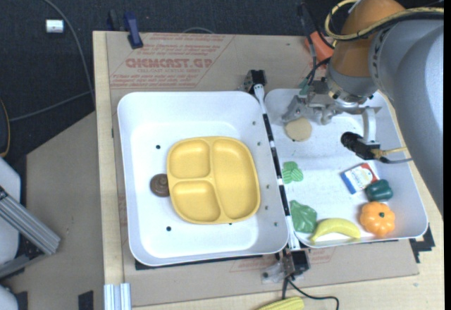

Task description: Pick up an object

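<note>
My gripper [310, 115] is low at the far end of the right bin [416, 211], with its fingers spread open and nothing between them. A flat round tan piece [299, 131] lies just in front of its left finger, close to it or touching. Further forward in the same bin lie a small light green piece [292, 174], a darker green leafy piece [304, 216], a yellow banana [335, 230], an orange pumpkin [377, 219], a green pepper [379, 191] and a small blue, white and red packet [357, 177].
The left bin [134, 125] holds a yellow divided plate [212, 180], with a small brown round thing [159, 184] against the plate's left edge. A black-clipped divider [271, 153] separates the bins. The arm's grey body covers the right bin's far right corner.
</note>
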Controlling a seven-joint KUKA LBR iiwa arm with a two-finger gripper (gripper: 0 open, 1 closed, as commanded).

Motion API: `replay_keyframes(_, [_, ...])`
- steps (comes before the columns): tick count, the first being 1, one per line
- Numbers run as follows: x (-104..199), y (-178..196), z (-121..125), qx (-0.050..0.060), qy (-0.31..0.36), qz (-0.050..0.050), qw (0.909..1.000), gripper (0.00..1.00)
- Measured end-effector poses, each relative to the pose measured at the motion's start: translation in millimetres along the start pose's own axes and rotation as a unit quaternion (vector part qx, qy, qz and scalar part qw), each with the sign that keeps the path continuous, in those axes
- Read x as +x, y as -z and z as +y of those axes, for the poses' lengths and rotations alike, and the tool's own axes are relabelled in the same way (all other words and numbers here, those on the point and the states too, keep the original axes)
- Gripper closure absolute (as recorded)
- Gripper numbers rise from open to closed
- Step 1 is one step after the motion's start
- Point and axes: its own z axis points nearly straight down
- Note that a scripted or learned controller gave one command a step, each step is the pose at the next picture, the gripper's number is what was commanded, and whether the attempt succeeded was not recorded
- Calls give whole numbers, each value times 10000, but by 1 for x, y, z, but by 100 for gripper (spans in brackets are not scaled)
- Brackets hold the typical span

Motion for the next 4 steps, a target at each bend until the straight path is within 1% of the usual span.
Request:
replay_keyframes(1, [-2,0,0,-2,1,-2,10000,0])
replay_keyframes(2, [8,0,0,6,4,4,10000,0])
replay_keyframes(3, [3,0,0,2,0,-1,10000,0])
replay_keyframes(4, [8,0,0,7,3,2,10000,0])
